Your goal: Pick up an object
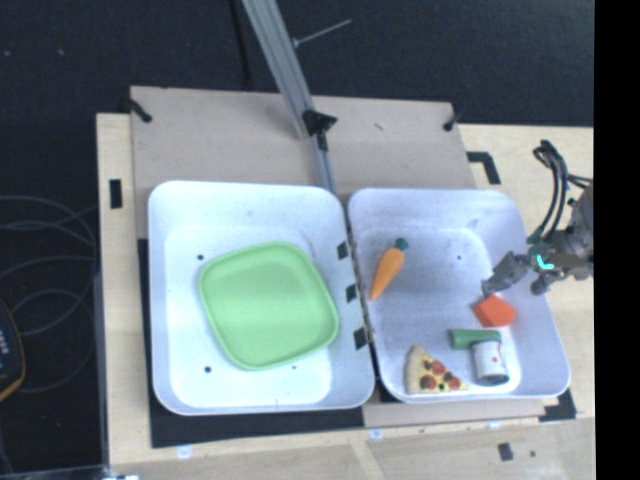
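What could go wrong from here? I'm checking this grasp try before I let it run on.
1. The gripper sits at the right bin's right edge, just above the orange block; it may clip the wall.
2. The block lies close to the green piece and the can, so a descent could nudge them.

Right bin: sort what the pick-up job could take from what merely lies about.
For the job:
hand
orange block
carrot
pizza slice
green-and-white can

Lying about:
green plate, left bin
metal pole
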`<move>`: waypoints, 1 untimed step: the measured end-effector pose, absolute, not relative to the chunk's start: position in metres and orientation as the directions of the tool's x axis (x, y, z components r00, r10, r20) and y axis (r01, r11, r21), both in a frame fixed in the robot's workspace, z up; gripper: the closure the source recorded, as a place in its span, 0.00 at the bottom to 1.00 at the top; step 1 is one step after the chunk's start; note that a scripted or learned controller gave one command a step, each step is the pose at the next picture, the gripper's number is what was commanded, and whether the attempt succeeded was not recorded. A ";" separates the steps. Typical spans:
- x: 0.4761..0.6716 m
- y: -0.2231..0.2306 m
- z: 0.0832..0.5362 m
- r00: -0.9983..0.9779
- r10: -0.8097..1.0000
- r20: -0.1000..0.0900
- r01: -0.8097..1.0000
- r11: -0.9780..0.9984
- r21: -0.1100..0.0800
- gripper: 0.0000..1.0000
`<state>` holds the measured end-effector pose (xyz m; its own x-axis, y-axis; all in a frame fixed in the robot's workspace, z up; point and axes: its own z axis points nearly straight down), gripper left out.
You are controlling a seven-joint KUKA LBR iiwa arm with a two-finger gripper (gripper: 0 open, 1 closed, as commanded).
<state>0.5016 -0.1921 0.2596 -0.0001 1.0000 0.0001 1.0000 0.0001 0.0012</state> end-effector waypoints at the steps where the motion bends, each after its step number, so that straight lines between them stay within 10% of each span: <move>1: 0.502 -0.192 0.260 0.000 1.000 0.000 1.000 0.000 0.001 0.00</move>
